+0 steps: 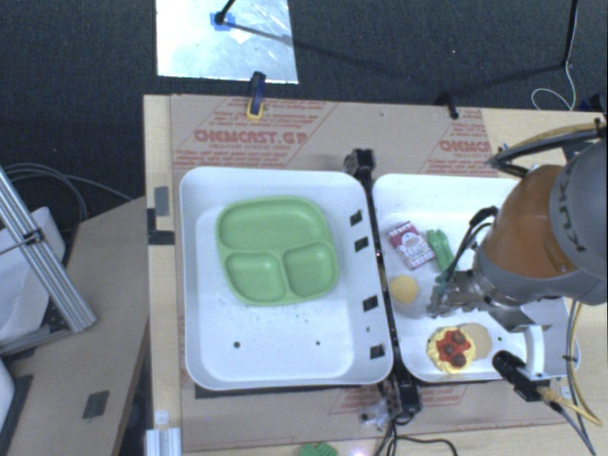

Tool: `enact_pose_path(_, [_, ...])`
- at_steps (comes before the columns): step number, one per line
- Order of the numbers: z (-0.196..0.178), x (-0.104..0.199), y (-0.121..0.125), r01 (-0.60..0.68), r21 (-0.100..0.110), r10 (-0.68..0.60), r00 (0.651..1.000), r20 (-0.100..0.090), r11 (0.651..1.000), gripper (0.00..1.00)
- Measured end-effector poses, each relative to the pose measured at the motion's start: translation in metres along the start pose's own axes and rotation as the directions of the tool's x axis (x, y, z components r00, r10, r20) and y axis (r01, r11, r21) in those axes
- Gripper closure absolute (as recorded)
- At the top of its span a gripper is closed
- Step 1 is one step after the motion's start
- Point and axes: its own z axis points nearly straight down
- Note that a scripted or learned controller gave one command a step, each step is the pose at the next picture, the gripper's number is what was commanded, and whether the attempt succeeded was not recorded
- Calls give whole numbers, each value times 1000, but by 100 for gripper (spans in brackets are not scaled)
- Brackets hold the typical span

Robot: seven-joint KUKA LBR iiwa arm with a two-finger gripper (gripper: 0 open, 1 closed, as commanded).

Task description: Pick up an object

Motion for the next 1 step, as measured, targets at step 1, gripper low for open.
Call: enact_pose_path(1, [-77, 88, 1, 8, -5, -8, 1000, -1, 1000, 100])
